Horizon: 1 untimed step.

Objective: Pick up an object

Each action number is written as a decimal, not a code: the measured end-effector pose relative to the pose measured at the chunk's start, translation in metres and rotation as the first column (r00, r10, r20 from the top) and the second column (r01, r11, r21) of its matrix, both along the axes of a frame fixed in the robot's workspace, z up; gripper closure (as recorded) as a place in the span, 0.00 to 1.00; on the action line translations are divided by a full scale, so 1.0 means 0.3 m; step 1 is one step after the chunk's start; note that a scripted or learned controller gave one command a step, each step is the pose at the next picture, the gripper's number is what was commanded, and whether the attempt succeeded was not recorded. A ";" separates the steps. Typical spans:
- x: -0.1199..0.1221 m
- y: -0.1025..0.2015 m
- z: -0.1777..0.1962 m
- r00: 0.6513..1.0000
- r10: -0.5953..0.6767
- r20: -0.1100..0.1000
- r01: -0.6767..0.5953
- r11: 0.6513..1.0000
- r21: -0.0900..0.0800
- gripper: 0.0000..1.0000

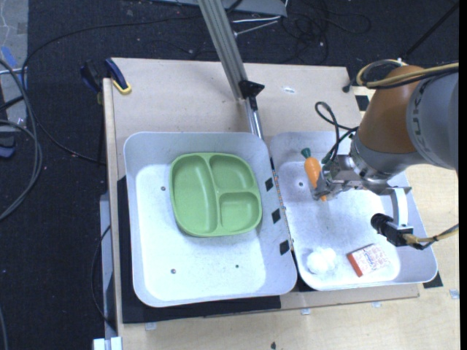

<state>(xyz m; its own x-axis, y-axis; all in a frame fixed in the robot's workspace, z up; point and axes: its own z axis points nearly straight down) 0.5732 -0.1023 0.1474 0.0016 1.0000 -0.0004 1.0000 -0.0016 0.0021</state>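
Carrot (312,168): small, light, stiff, likely slick; grip across its middle. Gripper (324,190) beside it, whether it grips, cannot tell.

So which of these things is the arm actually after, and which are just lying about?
Part of the job:
- gripper, low in the right bin
- toy carrot, right beside the gripper
- white ball, another possible pick
- red and white packet, likewise

Just lying about:
- green divided plate in the left bin
- metal pole behind the bins
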 end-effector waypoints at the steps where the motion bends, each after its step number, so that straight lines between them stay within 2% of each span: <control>1: 0.021 0.023 0.198 1.000 0.004 0.004 -0.004 1.000 -0.001 1.00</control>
